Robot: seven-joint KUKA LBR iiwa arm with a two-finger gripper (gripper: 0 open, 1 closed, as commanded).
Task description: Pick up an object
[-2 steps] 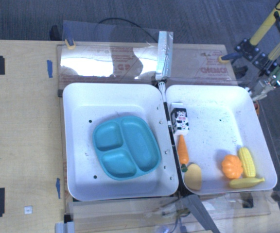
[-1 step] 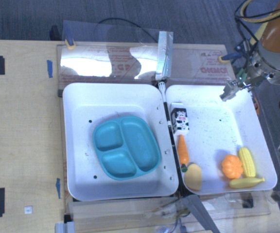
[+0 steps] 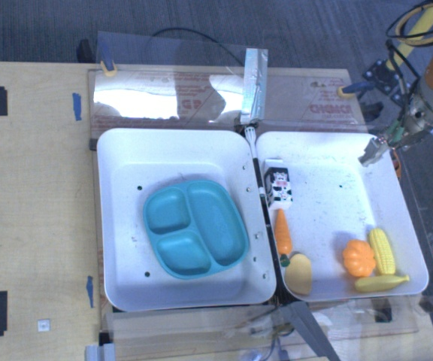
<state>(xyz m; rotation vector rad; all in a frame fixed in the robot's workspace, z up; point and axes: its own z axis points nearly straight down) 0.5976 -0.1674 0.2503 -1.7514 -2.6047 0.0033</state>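
Observation:
The right bin (image 3: 329, 164) holds several toy foods. A small black-and-white carton (image 3: 278, 185) lies by its left wall, with an orange carrot (image 3: 283, 232) just below it and a pale yellow pear-shaped fruit (image 3: 299, 272) at the front left. At the front right an orange pumpkin (image 3: 358, 257), a yellow corn cob (image 3: 383, 250) and a banana (image 3: 381, 282) sit close together. My gripper (image 3: 372, 151) hangs over the bin's back right corner, well apart from all of them, with nothing visibly in it.
The left bin (image 3: 119, 171) holds a blue divided plate (image 3: 194, 228). A metal divider post (image 3: 254, 85) stands behind the seam between the bins. Cables and the arm's wrist (image 3: 419, 111) crowd the upper right. A wooden bench (image 3: 28, 201) lies to the left.

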